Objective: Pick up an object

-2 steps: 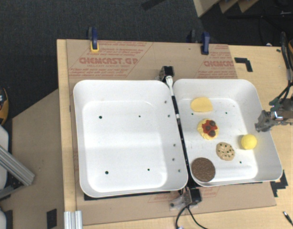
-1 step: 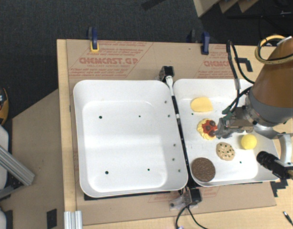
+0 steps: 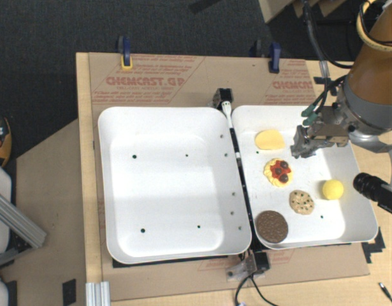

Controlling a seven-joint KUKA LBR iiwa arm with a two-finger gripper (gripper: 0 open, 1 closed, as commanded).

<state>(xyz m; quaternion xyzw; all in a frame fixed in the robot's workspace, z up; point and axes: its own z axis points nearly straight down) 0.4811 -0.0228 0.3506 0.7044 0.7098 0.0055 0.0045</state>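
Note:
The right bin (image 3: 355, 231) holds several toy foods. A pale yellow flat piece (image 3: 269, 139) lies near its back left. In front of it sits a small tart with red berries (image 3: 278, 171). A chocolate-chip cookie (image 3: 302, 202) and a dark brown round cookie (image 3: 271, 225) lie nearer the front. A yellow ball (image 3: 333, 189) rests toward the right. My gripper (image 3: 302, 148) hangs over the back of this bin, just right of the pale yellow piece and above the tart. Nothing shows between its tips.
The left bin (image 3: 113, 171) is bare white with a few black dots. A black divider strip (image 3: 236, 164) runs between the bins. Blue clamps (image 3: 125, 48) hold the cardboard sheet at the back. A black cylinder (image 3: 374, 189) juts in at the right.

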